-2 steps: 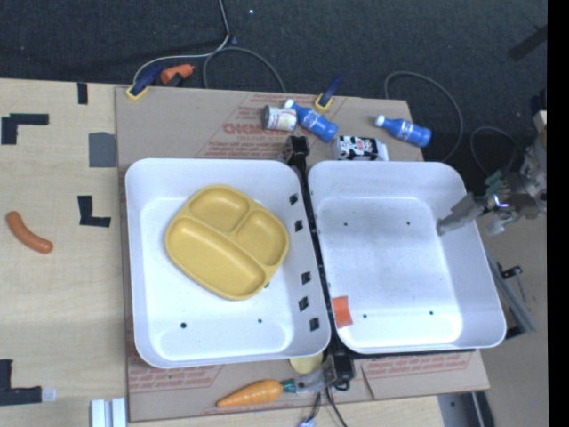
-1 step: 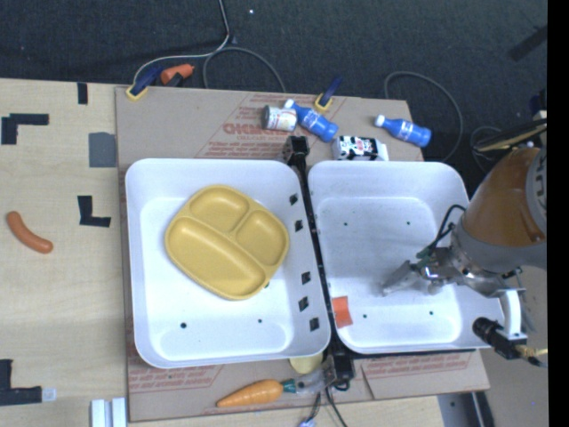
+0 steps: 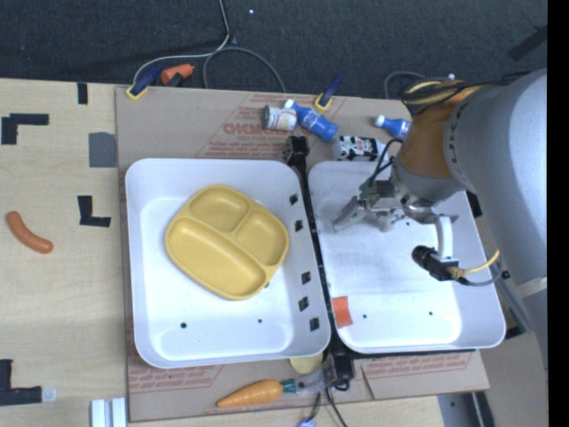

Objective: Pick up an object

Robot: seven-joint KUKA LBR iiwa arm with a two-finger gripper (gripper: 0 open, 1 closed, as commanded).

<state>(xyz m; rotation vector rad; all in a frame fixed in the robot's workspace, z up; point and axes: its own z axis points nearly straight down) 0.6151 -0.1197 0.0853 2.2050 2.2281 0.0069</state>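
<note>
Gripper (image 3: 348, 219) spread, holding nothing, low in right bin (image 3: 400, 327); orange block (image 3: 340, 310) sits near-left by the wall, so grasp may miss.

I see the wooden bench (image 3: 53, 301) carrying a cardboard sheet (image 3: 222, 132) with two white bins (image 3: 147, 327) side by side at centre frame. A toy sausage (image 3: 29, 232) lies at left, a toy carrot (image 3: 251, 393) at bottom centre.
</note>
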